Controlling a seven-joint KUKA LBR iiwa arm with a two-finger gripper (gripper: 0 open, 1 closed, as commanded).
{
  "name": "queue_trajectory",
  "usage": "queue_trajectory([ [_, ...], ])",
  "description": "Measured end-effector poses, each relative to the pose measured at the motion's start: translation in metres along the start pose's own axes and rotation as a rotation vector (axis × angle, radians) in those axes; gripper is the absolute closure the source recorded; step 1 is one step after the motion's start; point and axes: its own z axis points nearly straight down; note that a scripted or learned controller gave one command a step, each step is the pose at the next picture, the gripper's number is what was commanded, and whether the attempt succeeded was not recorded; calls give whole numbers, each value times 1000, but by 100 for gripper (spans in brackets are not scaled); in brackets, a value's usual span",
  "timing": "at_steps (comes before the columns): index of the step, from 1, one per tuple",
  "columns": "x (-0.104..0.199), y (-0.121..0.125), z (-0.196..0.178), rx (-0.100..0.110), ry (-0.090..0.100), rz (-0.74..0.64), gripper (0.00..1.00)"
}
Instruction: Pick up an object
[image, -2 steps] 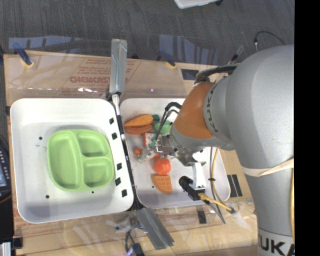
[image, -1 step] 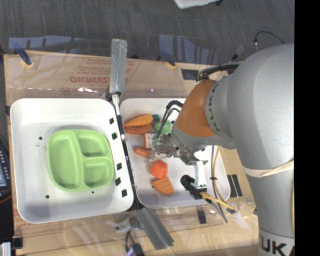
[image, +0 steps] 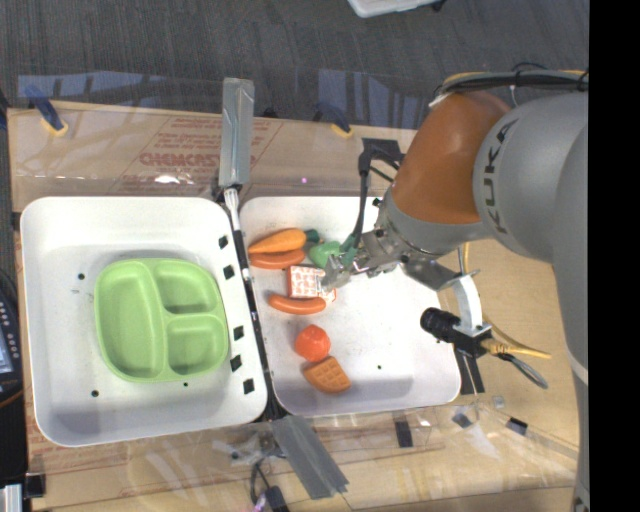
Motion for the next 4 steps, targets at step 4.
queue_trajectory([
  [4, -8, 28, 22, 3, 0, 205, 100],
])
